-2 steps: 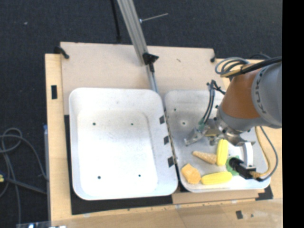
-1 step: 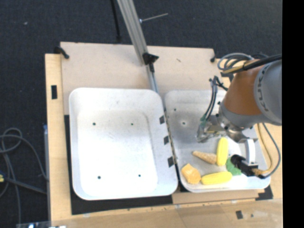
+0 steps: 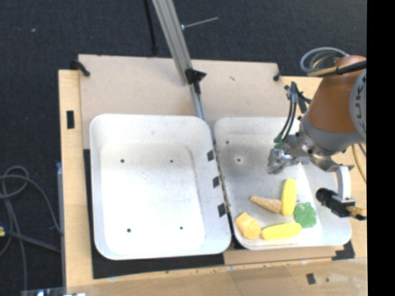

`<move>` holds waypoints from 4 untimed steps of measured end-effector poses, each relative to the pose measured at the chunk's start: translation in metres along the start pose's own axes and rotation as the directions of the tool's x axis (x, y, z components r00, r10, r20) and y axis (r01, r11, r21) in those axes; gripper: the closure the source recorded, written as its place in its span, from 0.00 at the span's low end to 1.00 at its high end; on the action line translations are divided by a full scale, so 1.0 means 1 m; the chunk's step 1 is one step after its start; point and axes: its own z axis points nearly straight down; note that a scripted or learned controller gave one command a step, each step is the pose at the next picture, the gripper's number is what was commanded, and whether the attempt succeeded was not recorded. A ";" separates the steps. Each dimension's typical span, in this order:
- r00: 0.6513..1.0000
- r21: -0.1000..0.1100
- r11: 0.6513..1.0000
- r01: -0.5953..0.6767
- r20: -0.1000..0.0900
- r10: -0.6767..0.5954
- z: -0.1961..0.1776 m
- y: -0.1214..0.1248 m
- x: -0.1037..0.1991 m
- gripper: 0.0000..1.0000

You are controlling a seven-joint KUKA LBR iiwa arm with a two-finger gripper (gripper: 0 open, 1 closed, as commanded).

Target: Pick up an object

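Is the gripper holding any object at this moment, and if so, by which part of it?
It cannot be told. The gripper is above the right white bin, apart from the yellow, tan and green toy pieces lying there.

Near the right bin's (image 3: 247, 134) front edge lie a yellow chunk (image 3: 248, 226), two yellow cobs (image 3: 281, 230) (image 3: 288, 197), a tan cone (image 3: 265, 203) and a green piece (image 3: 305, 215).

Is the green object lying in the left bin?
No. The green object lies in the right bin, beside the yellow pieces near its front edge.
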 end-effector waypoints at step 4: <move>1.000 0.009 1.000 0.007 -0.003 -0.007 -0.032 0.034 0.148 1.00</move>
